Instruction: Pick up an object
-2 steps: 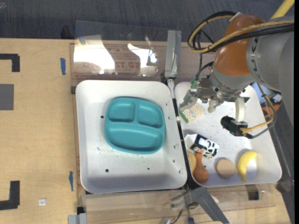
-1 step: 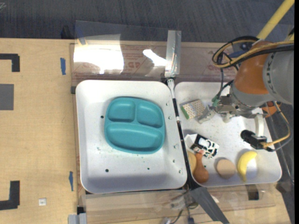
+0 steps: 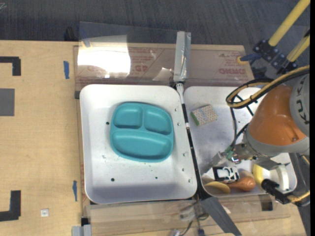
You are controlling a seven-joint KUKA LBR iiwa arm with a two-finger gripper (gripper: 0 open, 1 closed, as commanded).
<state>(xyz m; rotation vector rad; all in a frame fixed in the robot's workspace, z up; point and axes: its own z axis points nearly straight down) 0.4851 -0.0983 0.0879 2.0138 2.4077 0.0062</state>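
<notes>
The gripper (image 3: 229, 157) hangs just above an orange, carrot-like toy (image 3: 240, 183) lying crosswise beneath its jaws, whose opening I cannot tell from here.

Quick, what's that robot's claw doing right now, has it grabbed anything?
Claw: low in the right bin, above the toys; grabbing anything or not, it cannot be told.
</notes>
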